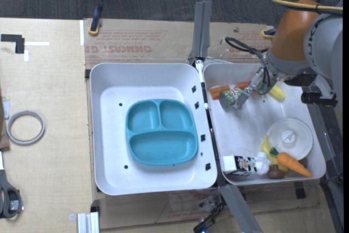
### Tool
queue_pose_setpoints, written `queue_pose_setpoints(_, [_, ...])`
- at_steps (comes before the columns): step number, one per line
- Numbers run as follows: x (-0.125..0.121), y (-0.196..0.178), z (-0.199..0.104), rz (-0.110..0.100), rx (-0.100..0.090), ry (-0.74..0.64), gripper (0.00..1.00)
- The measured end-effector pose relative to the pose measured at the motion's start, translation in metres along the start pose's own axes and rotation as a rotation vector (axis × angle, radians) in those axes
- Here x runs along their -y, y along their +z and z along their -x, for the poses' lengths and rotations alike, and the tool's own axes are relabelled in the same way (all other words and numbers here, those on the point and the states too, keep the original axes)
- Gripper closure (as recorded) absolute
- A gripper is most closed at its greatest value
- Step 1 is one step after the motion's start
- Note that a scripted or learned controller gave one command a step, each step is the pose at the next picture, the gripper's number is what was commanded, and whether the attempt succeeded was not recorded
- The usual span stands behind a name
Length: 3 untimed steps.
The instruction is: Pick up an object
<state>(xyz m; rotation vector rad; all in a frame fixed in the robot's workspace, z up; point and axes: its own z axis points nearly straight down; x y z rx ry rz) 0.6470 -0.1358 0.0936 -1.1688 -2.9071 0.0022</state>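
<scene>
Nearest in the right white bin (319, 142) lie an orange plastic carrot (294, 165), a small dark fruit (276, 172) and a black-and-white carton (240, 163); a round white lid (290, 137) sits just beyond. Farther in, the two-finger gripper (246, 92) reaches down at a green-and-white packet (233, 97), beside an orange stick-shaped toy (219, 90). I cannot tell how the tool is set. Nothing looks lifted yet, so the pick seems still ahead. The left white bin (103, 133) holds a blue divided plastic plate (161, 132).
</scene>
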Motion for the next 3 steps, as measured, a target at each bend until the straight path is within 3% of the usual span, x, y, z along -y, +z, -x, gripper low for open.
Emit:
queue_pose_setpoints(1, [-0.001,-0.011,0.002,0.003,0.013,-0.004,1.00])
queue_pose_setpoints(2, [-0.023,-0.179,-0.018,0.006,0.013,-0.048,1.00])
queue_pose_setpoints(3, [0.065,-0.004,-0.010,0.004,0.009,0.057,1.00])
